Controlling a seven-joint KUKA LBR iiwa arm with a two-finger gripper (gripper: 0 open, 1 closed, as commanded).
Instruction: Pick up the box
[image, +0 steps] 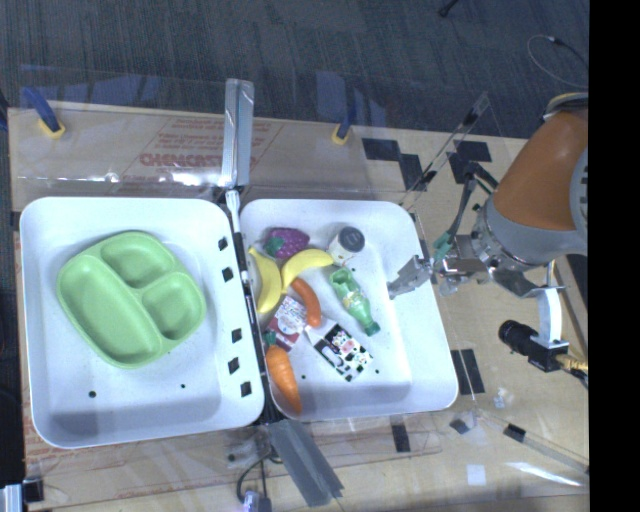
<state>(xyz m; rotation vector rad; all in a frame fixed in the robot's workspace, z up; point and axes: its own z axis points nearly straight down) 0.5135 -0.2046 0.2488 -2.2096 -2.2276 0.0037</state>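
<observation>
The box (345, 353) is small, black and white with coloured specks. It lies flat near the front of the right bin (425, 375). My gripper (408, 276) hangs at that bin's right rim, up and to the right of the box and apart from it. A green bottle (355, 300) lies between the gripper and the box. Nothing shows in the gripper.
The right bin also holds two bananas (272, 283), purple grapes (287, 241), a round grey can (350, 240), an orange sausage-shaped toy (306, 302), a red and white packet (289, 318) and a carrot (283, 375). A green divided plate (130, 297) lies in the left bin (60, 415).
</observation>
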